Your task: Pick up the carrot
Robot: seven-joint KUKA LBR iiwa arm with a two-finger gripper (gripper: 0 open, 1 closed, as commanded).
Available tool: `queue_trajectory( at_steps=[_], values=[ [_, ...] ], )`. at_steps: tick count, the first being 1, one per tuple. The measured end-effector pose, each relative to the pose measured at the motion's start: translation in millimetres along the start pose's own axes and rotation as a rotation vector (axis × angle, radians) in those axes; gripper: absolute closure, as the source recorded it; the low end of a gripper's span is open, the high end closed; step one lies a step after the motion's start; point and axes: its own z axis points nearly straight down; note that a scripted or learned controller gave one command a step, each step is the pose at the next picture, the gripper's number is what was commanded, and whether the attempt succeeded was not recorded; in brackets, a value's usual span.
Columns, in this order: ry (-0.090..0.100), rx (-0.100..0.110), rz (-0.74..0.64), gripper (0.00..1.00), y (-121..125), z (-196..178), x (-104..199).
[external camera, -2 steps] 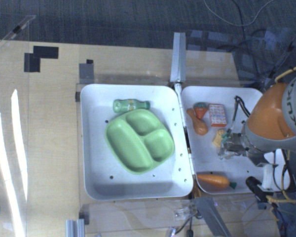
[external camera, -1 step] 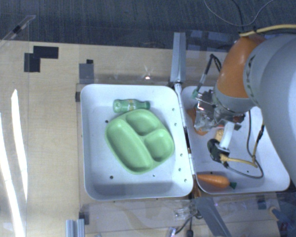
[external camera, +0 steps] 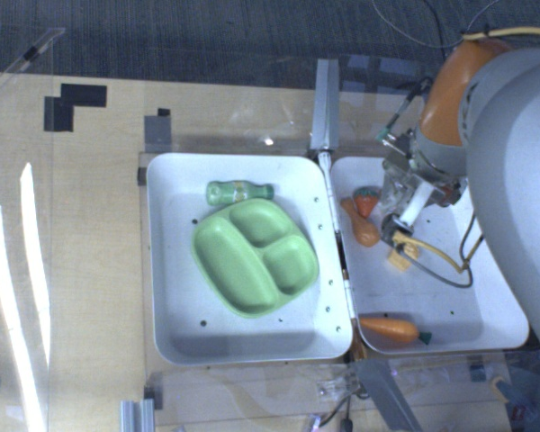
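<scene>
The carrot (external camera: 389,329), orange with a small green stub at its right end, lies along the front wall of the right bin (external camera: 486,327). My gripper (external camera: 391,194) hangs over the back left part of that bin, well behind the carrot and apart from it. It is close to a small red piece with a green top (external camera: 367,202) and an orange oblong piece (external camera: 361,224).
A small yellow piece (external camera: 399,260) lies near the middle of the right bin. The left bin (external camera: 171,331) holds a green divided plate (external camera: 255,256) and a green bottle (external camera: 238,191) lying behind it. A metal divider (external camera: 324,106) stands between the bins at the back.
</scene>
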Motion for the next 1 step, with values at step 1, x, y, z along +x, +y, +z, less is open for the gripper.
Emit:
queue_trajectory(
  at_steps=[1],
  values=[
    [0.000,0.002,-0.028,1.00,-54.6,0.1,20.2]
  ],
)
